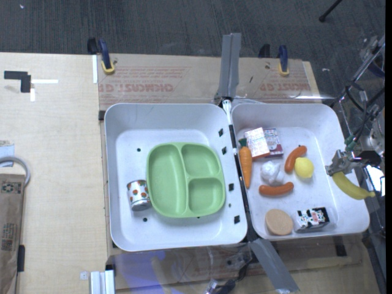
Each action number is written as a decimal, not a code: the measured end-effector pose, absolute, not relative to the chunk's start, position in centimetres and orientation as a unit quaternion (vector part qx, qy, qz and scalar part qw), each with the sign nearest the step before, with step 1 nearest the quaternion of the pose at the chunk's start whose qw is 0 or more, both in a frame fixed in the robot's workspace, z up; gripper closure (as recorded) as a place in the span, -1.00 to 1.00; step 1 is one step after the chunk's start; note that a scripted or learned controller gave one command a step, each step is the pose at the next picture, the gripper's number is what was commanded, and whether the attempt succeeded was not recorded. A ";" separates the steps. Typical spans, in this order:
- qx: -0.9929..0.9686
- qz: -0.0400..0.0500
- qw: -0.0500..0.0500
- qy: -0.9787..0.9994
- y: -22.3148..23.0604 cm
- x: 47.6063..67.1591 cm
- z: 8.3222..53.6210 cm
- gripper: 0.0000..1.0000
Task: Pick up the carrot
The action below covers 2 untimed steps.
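One carrot (245, 166) is seen lying at the right bin's (331, 114) left wall, well apart from the pincer (340, 164); whether it is apart or together cannot be told.

Two bins side by side on the tabletop (49, 133).
The left bin (116, 182) holds a divided plate (185, 179) at its middle, with a can (139, 195) just to the plate's left. In the right bin (324, 118), the carrot (245, 164) lies along the left wall; a carton (264, 142), two sausages (276, 189), a lemon (304, 168) and a banana (351, 187) spread rightward, with a cookie (280, 222) and a packet (312, 218) near the front edge.
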<state>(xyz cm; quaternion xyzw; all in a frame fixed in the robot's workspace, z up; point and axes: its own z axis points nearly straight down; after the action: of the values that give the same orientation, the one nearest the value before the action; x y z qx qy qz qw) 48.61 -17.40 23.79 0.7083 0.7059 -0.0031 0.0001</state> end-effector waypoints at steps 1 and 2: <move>0.741 -0.001 -0.001 0.671 -12.7 47.8 24.1 1.00; 0.800 -0.001 0.000 0.599 -3.8 47.9 27.2 1.00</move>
<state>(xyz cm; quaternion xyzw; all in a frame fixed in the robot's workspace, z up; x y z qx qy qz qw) 47.86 -3.80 27.18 0.8004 0.5995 -0.0013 0.0002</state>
